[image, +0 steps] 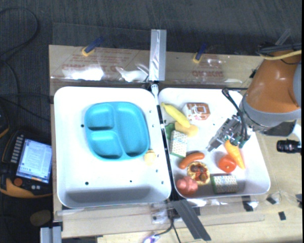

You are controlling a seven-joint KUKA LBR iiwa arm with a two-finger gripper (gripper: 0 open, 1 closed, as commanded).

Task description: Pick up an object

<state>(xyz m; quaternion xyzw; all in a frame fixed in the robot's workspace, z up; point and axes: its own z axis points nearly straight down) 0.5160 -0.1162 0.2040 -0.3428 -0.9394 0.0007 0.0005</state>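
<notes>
Now my hand [224, 134] hangs low in the right bin [258, 178], just beside the orange carrot [234, 153]; I cannot tell whether it is apart or together. Reaching, I judge; next comes settling over the carrot and closing squarely.

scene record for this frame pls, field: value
left bin: white shallow bin, holds blue three-compartment plastic plate; small pale yellow piece beside plate
right bin: white shallow bin with toy food: yellow banana, orange carrot, red tomato, small round pizza
gripper: two-finger gripper low over right bin, next to carrot
grasp: cannot tell
</notes>
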